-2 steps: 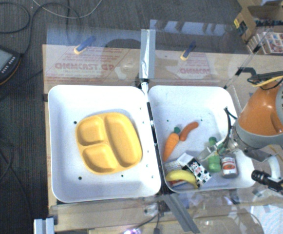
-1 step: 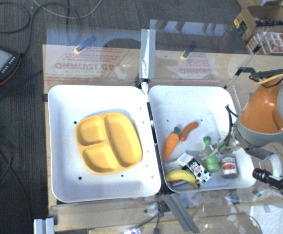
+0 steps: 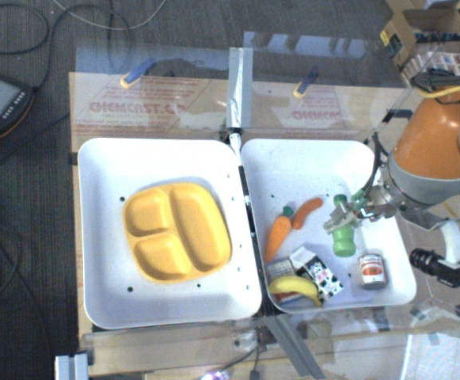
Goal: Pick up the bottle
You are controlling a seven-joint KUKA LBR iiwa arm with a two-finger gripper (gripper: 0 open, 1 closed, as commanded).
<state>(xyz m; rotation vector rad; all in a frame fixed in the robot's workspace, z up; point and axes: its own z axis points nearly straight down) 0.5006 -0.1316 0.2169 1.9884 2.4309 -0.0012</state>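
Note:
The bottle is small and green. It lies in the right bin, near that bin's right side. My gripper reaches in from the right and hangs directly over the bottle's upper end, touching or nearly touching it. The wrist hides the bottle's top. The grey arm with its orange band stands over the bin's right rim.
In the right bin, a carrot and a smaller orange-red vegetable lie left of the bottle. A small red-labelled can lies below it. A banana and a black-and-white box sit at the front. The left bin holds a yellow divided plate.

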